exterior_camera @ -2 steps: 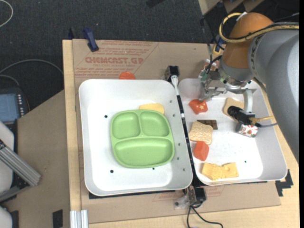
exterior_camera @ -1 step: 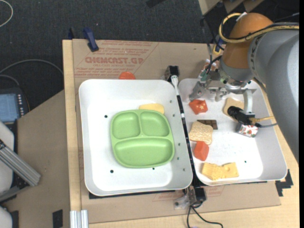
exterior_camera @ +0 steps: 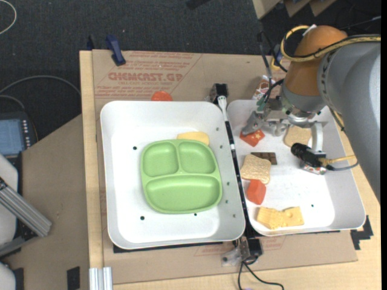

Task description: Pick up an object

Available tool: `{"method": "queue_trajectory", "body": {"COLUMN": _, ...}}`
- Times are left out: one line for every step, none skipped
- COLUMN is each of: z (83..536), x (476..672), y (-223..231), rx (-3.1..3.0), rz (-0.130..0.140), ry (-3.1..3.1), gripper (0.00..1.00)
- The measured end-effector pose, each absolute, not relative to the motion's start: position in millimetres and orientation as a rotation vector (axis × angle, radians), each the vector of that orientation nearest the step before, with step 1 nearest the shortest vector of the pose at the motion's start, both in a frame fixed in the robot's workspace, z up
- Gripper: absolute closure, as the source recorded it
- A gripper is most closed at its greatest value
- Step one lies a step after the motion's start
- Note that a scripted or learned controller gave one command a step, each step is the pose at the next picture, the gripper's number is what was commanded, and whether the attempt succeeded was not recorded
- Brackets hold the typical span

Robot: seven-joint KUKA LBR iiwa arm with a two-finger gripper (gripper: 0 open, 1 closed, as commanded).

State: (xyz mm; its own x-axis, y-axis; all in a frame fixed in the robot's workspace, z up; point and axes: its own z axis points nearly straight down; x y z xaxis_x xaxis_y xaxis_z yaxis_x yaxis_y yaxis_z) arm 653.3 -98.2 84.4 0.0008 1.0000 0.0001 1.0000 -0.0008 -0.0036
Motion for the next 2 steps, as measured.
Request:
{"method": "queue_trajectory", "body": {"z": 85.1, "x": 667.3, "y": -95.5, "rx": -2.223, "rz": -0.003, "ry": -2.224, "gripper": 0.00}}
{"method": "queue_trajectory", "body": {"z": 85.1, "x": 666.8, "y": -94.7, "rx": -2.223, "rz": -0.002, "ry": -2.223, "gripper": 0.00}}
